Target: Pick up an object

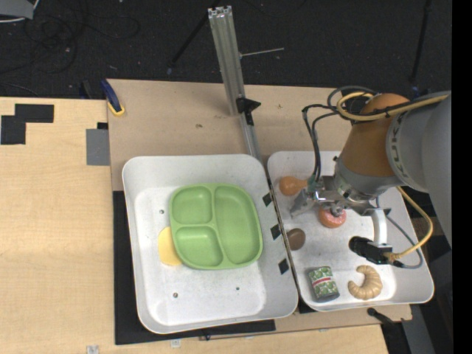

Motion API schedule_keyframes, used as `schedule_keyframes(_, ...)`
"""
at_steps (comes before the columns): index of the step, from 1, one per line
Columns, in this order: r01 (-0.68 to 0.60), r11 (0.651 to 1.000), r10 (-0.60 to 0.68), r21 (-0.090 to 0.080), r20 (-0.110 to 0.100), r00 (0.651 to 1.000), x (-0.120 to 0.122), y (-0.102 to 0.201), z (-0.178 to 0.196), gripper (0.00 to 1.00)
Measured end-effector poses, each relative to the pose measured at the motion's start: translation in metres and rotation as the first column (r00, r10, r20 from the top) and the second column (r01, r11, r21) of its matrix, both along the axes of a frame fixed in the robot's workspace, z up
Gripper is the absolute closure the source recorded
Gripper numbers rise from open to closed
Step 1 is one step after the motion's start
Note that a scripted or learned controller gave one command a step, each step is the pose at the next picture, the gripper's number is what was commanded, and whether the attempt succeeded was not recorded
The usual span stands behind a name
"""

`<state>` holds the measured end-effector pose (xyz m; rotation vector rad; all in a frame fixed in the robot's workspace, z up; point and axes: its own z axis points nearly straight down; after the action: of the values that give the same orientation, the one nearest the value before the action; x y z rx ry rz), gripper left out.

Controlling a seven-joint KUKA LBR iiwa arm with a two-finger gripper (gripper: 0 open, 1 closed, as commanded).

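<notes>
The gripper point(332, 206) hung low over a pink-and-red round object point(332, 217) near the middle of the right bin point(413, 290), its state impossible to tell beneath the wrist. Around that bin's floor lay an orange ball point(290, 186) at the far left, a brown lump point(296, 237) by the left wall, a green can point(322, 283) and a croissant point(366, 282) along the near rim. Beside it, the left bin point(140, 286) held a green divided plate point(216, 226) partly covering a yellow item point(167, 247).
</notes>
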<state>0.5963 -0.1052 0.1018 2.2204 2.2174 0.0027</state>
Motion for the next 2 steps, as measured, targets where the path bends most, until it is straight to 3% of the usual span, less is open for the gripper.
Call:
schedule_keyframes(1,0.004,1.000,-0.005,-0.002,-0.004,1.000,-0.001,-0.002,0.008,1.00)
schedule_keyframes(2,0.000,1.000,0.000,0.001,-0.001,1.000,0.005,-0.006,0.069,1.00)
